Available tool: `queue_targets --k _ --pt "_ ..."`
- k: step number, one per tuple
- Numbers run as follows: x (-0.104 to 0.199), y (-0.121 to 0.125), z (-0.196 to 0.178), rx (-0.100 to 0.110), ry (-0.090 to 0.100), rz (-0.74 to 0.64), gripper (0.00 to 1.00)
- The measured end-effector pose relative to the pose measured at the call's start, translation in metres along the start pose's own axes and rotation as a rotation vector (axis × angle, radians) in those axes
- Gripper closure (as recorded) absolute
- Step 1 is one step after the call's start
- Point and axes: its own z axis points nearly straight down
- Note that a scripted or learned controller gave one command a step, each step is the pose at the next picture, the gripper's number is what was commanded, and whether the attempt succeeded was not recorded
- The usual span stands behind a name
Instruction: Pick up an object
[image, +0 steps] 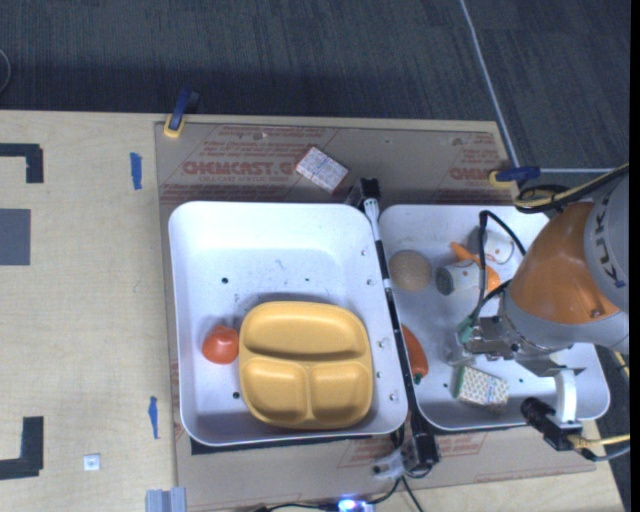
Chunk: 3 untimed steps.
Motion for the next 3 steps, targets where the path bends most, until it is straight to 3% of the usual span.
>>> queue_targets --k 1,2,3 --pt "0.069 -0.001 -0.088 0.005 0.004 -0.005 1.0" --pt "0.069 -0.001 -0.088 0.005 0.003 -0.005 0.0" --pt "0.007 -0.001 -0.088 0.004 0.001 -0.003 0.0"
